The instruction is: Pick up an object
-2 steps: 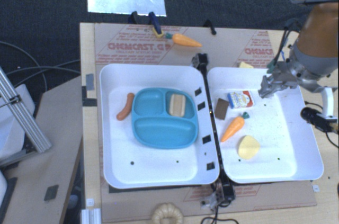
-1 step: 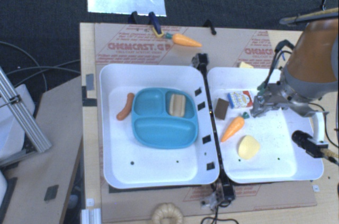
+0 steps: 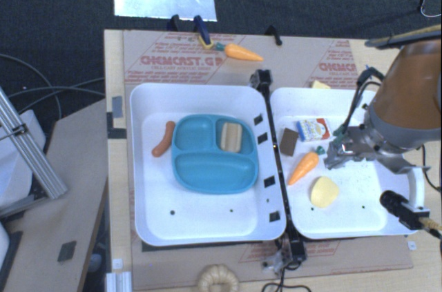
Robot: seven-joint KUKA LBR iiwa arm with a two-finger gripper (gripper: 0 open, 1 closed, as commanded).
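Tool (image 3: 336,151) sits low over the right bin (image 3: 359,218), reaching in from the right on my grey arm with the orange band. It's a dark metallic cluster from this angle and I cannot tell its state; I see nothing clearly caught in it.

Candidate things in the right bin: a toy carrot (image 3: 303,167), orange, tapered, lying slanted, just left of the tool and apart from it. Just below it, a pale yellow rounded lump (image 3: 324,192), smooth, lemon-like, lying on the bin floor. A small dark brown block (image 3: 289,141) sits near the bin's left wall. A little carton (image 3: 313,128) with red, white and blue print lies just above the tool's left side. A yellow scrap (image 3: 320,85) shows at the bin's far rim.

Left bin (image 3: 148,146) holds a blue divided plate (image 3: 214,153) with a tan slice (image 3: 231,137) in its upper right compartment. An orange-brown sausage (image 3: 164,139) lies just left of the plate, on the bin floor.

On the table (image 3: 166,52) behind the bins, a second carrot (image 3: 238,52) with a green tip lies beside a blue clip (image 3: 202,30). A black divider (image 3: 271,146) runs between the two bins.
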